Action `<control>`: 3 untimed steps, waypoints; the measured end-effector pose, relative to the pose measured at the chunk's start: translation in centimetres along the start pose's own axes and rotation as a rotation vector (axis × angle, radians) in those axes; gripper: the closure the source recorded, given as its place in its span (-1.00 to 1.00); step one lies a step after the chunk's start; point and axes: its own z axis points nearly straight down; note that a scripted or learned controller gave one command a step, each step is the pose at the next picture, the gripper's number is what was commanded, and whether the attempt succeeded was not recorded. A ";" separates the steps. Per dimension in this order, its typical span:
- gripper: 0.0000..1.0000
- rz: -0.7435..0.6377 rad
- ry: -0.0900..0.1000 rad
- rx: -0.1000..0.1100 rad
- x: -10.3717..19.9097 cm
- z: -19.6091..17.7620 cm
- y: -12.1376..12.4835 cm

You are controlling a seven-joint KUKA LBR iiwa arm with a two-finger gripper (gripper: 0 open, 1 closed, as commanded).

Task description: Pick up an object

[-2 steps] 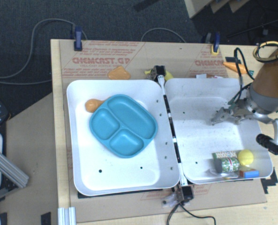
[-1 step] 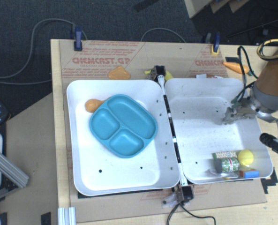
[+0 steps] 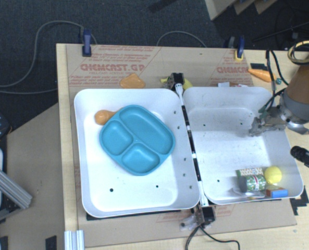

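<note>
Objects for picking sit bunched in the right bin's point(image 3: 217, 139) near corner: a small can point(image 3: 251, 180) lying on its side, a yellow ball point(image 3: 272, 174) touching its right end, and a blue piece point(image 3: 279, 193) just below them against the front rim. Most of that bin's floor is bare and open. The gripper point(image 3: 259, 126) hangs over the right bin's far right part, close to the right wall and well apart from the cluster; whether it is open or closed cannot be told. In the left bin point(image 3: 91, 186), a blue divided tray point(image 3: 137, 139) lies near the middle, with an orange thing point(image 3: 102, 116) tucked at its far left edge, and open floor along the front.
</note>
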 end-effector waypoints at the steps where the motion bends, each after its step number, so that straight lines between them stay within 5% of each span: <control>1: 1.00 0.000 -0.001 -0.002 0.0 -1.0 0.1; 3: 1.00 -0.002 -0.004 -0.007 0.0 -3.0 0.2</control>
